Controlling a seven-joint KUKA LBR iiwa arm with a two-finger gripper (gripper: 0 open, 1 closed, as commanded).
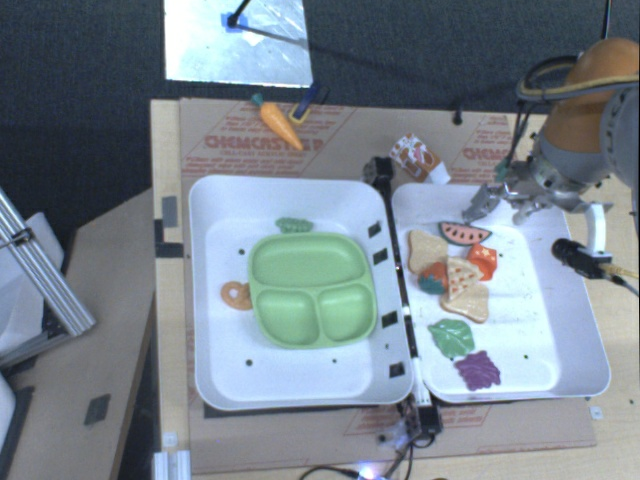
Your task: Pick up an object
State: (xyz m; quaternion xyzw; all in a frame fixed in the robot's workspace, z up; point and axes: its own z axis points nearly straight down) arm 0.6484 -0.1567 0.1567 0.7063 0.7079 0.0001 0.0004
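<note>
Showing two white bins (225,368), one green tray (305,288), one carrot (280,125)

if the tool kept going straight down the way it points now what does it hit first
Probably the watermelon slice, which lies just below and left of the tool in the right bin; depth is unclear, so it may meet bare bin floor instead.

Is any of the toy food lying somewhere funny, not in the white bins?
Yes, two. A toy carrot lies on the cardboard sheet behind the left bin. A small red-and-white packet sits just behind the right bin. The other food pieces lie inside the bins, like the watermelon slice and the pretzel.
</note>
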